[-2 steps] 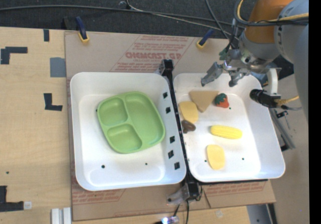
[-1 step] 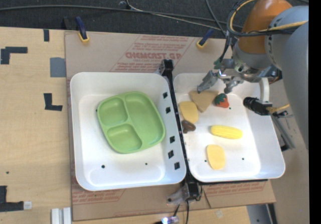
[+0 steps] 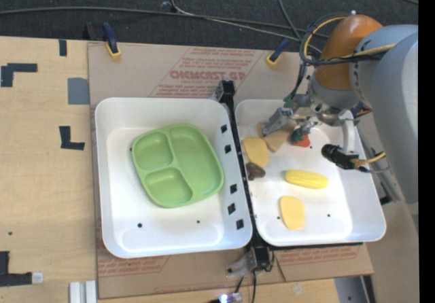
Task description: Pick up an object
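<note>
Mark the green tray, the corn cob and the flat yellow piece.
green tray (image 3: 178,166), camera view, centre divider.
corn cob (image 3: 306,179), camera view, mid-body.
flat yellow piece (image 3: 292,212), camera view, centre.

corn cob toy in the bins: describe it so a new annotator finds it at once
Of the two white bins, take the right bin, the one without the green divided plate. The corn cob lies near its middle, lengthwise across the bin, apart from the other pieces. It is bright yellow, elongated and ridged, unlike the flat, smooth yellow oval just below it.
</note>
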`<state>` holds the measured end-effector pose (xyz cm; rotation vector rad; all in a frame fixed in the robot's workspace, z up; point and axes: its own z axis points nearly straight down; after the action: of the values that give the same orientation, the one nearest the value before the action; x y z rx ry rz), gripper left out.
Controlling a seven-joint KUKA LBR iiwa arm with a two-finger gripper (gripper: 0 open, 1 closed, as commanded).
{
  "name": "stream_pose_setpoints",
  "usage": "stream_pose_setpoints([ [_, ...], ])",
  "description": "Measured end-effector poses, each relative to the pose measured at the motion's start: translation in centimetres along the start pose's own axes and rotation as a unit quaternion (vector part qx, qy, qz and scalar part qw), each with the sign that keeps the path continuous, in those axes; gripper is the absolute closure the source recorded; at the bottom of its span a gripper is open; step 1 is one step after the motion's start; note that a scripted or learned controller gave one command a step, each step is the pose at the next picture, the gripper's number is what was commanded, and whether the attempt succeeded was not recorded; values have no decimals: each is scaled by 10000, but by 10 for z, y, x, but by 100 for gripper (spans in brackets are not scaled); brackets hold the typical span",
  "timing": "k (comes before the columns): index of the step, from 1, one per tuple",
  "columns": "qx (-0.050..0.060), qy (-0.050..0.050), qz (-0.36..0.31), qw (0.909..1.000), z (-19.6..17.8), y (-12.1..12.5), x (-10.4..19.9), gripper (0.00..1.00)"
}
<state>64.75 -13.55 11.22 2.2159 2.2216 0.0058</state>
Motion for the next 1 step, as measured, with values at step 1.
stream_pose_setpoints([
  [1, -120, -24, -19, 9999, 2, 8, 1, 0],
])
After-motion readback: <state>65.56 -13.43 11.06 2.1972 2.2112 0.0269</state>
